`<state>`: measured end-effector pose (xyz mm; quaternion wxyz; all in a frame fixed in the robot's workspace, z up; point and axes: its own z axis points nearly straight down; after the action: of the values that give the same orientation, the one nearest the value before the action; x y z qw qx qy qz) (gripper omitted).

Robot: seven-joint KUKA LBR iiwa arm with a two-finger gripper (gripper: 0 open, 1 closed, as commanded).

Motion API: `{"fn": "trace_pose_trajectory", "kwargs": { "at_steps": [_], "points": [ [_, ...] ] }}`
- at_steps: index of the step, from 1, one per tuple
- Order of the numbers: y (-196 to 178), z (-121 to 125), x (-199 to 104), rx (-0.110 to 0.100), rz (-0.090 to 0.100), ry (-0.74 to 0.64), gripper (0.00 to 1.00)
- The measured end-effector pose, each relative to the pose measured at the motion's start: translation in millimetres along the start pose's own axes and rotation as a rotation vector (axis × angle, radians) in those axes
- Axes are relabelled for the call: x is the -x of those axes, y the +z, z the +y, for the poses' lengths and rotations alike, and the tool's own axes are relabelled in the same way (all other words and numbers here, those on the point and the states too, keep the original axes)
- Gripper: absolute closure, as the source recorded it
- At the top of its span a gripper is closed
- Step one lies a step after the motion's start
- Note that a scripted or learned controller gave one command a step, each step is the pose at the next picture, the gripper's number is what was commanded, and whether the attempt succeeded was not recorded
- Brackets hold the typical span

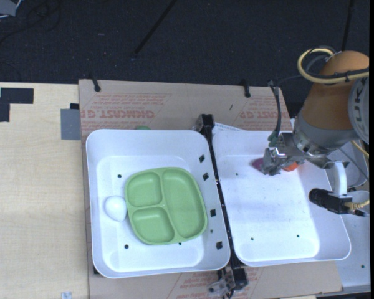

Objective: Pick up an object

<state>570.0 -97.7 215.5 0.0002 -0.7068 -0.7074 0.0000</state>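
A small pink and orange object [289, 164] is seen in the right bin [299, 242], toward its 12 o'clock side, just beside the gripper [273, 161]. Whether it is gripped cannot be told. In the left bin [106, 148] a smooth green three-compartment plate [165, 205] lies, with a white egg-shaped ball [115, 207] touching it at 9 o'clock. Mirrored red print is borne by the cardboard [149, 108] under the bins, on a pale wooden table [31, 198].

Pale wooden bench top [31, 185], printed cardboard sheet [168, 104] under the bins, dark carpeted floor [174, 30], loose black cables [12, 5]
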Motion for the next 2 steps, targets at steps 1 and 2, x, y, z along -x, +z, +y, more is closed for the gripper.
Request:
{"fn": "trace_pose_trajectory", "kwargs": {
  "at_steps": [1, 2],
  "points": [
    [5, 1, -44, -0.003, 0.001, -0.001, 1.00],
    [8, -10, -93, -0.005, 0.002, -0.003, 1.00]
  ]
}}
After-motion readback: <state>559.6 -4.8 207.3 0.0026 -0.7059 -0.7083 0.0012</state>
